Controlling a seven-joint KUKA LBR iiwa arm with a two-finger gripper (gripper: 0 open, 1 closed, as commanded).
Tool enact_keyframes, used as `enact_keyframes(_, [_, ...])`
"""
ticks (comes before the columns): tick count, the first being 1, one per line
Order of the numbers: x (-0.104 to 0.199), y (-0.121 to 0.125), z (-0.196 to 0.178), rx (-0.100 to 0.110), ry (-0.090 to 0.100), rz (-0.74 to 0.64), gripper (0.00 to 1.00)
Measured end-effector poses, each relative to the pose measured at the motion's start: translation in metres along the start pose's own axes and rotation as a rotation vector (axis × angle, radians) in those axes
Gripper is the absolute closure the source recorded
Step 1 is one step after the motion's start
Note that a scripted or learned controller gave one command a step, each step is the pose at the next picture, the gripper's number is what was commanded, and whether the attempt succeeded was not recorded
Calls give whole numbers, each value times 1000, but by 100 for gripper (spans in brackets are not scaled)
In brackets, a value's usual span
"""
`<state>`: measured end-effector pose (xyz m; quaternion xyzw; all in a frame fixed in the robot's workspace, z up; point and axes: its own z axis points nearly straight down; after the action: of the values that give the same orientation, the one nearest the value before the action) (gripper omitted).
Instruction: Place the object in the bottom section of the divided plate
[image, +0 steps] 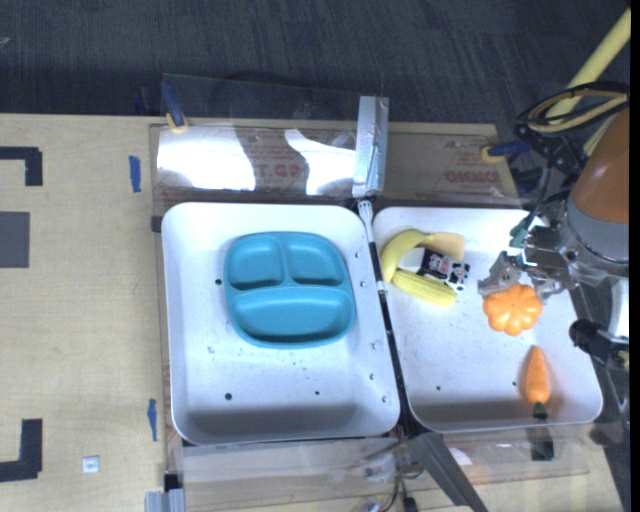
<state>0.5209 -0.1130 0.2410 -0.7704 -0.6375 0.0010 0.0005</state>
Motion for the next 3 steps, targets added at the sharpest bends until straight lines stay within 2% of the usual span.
enact_keyframes(1, [20, -45, -47, -4, 1, 59, 100])
enact_keyframes(2, [133, 46, 27, 4, -1, 106, 100])
enact_keyframes(3, [204, 67, 36, -3, 1, -79, 100])
